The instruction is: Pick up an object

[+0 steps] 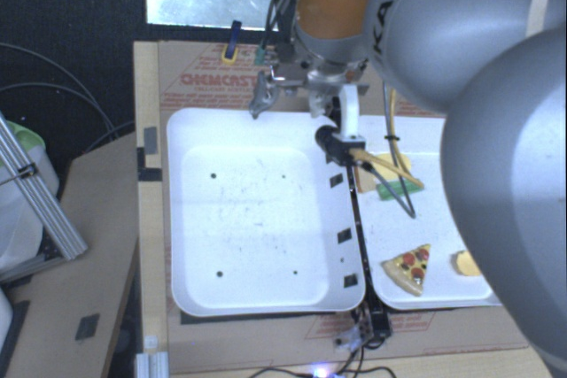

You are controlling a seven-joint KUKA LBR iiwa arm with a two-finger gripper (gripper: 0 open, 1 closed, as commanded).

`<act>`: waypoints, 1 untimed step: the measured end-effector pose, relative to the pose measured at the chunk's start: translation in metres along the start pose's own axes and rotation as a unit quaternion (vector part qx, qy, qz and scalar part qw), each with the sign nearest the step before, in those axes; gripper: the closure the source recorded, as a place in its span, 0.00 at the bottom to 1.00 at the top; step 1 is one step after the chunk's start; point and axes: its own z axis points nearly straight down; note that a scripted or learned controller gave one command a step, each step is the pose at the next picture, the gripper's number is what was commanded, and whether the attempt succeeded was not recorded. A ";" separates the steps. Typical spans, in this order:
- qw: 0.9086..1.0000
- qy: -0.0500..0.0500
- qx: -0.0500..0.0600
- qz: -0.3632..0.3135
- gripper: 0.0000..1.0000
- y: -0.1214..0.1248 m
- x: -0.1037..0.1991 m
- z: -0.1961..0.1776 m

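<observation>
My gripper [288, 104] hangs over the far edge of the left white bin [175, 217]. Its two fingers stand apart, open, and nothing is between them. In the right white bin [425, 301] lie a toy pizza slice [408, 268] near the front, a small yellow piece [465, 263] to its right, partly hidden by the arm, and a tan and green object [395, 180] close to the divider. All three are well to the right of and nearer than the gripper.
The big grey arm [478, 84] covers the right bin's far and right parts. A cardboard sheet [204, 75] lies under both bins. Metal rails [40, 199] and a pale table stand at the left.
</observation>
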 end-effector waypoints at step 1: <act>1.000 -0.004 0.004 0.008 0.00 -0.002 -0.059 0.080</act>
